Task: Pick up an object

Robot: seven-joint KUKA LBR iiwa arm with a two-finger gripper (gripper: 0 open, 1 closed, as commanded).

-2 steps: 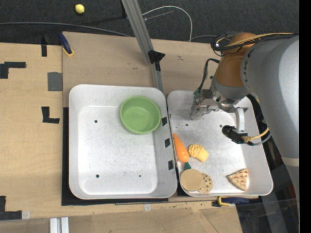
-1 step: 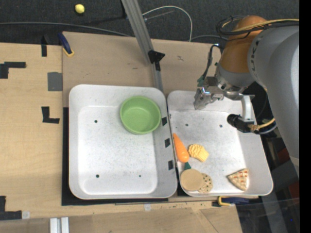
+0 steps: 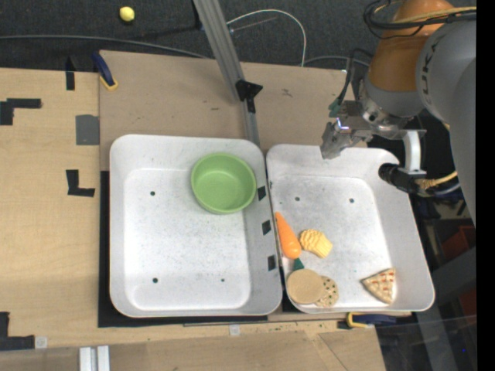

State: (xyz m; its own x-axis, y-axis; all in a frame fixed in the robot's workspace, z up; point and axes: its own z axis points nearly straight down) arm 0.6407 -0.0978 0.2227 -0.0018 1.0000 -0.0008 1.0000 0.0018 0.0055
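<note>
My gripper (image 3: 335,141) hangs over the far rim of the right-hand shallow white plastic bin (image 3: 402,230), and whether it is wide or narrow I cannot tell from here. I judge this the approach step: nothing is picked yet. The candidates lie at the bin's near side: a small orange toy carrot (image 3: 288,236) along the left wall, a yellow ridged piece (image 3: 315,243) just beside it, a round tan cookie-like disc (image 3: 307,287) touching a speckled one (image 3: 328,291), and a toy pizza wedge (image 3: 380,285) near the right corner. A green round plastic bowl (image 3: 223,182) sits in the left white bin (image 3: 131,230). Next I should travel toward the near side, centre over one piece and descend. No writing on the objects or counter is legible.
</note>
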